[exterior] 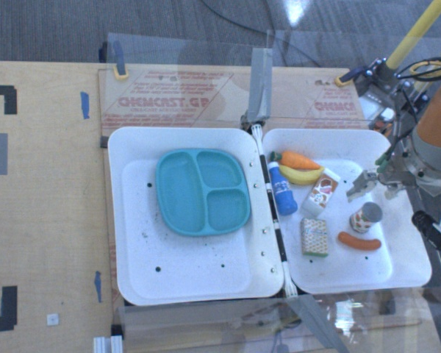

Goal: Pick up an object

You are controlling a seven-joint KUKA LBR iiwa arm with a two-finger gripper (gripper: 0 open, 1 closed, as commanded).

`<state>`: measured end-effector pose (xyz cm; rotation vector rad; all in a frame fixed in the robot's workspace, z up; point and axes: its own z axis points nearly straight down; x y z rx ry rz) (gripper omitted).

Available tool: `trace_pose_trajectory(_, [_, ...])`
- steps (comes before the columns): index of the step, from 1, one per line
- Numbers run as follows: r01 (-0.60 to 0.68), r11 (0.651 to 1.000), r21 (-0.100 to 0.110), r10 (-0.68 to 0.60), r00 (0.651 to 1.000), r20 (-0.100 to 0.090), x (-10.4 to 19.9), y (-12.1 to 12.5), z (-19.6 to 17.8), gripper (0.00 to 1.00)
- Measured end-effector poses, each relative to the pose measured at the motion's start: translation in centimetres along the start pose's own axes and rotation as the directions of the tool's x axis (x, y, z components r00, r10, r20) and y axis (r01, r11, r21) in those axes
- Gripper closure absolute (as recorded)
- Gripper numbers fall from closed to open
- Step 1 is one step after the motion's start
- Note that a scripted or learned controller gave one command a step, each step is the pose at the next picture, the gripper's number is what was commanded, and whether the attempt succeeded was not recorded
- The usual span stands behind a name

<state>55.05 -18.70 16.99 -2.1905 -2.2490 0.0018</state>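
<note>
A wooden counter (pixel 44 197) is seen carrying two shallow white bins side by side. The left bin (pixel 132 271) is occupied by a teal divided plate (pixel 203 191) with three compartments, laid flat near the bin's upper middle; nothing is seen in its compartments.

The right bin (pixel 404 267) is filled with several small things. Along its left wall a blue and white bottle (pixel 281 190) is laid on its side. Just beside it, toward the top, an orange carrot (pixel 300 159) is placed, with a yellow banana (pixel 301 175) touching it from below. A small white carton with a red print (pixel 321 193) is tilted next to the banana's right end. Below the carton, a green and tan sponge (pixel 314 237) is laid flat. Further right, a small can (pixel 364 218) is stood upright, and an orange-red sausage (pixel 359 242) is laid just below it, near but apart from the sponge.

The arm is brought in from the right, with its grey wrist over the right bin's upper right part. The gripper (pixel 371 184) is held just above the can and right of the carton, with its fingers (pixel 358 186) spread apart and nothing between them. No object is lifted; all are resting on the bin floor.
</note>
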Motion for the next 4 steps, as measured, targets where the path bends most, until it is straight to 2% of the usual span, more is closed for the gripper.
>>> trace_pose_trajectory(1, [-0.111,0.994,-0.004,0.111,0.994,-0.006,-2.7,-1.6,7.4,0.0])
trace_pose_trajectory(2, [-0.126,0.992,-0.009,0.126,0.992,0.001,0.1,-6.0,8.2,0.0])
trace_pose_trajectory(3, [-0.129,0.992,-0.009,0.129,0.992,0.001,0.0,-6.0,7.2,1.0])
trace_pose_trajectory(4, [-0.215,0.977,0.0,0.215,0.977,0.0,4.6,-3.1,-1.6,1.0])
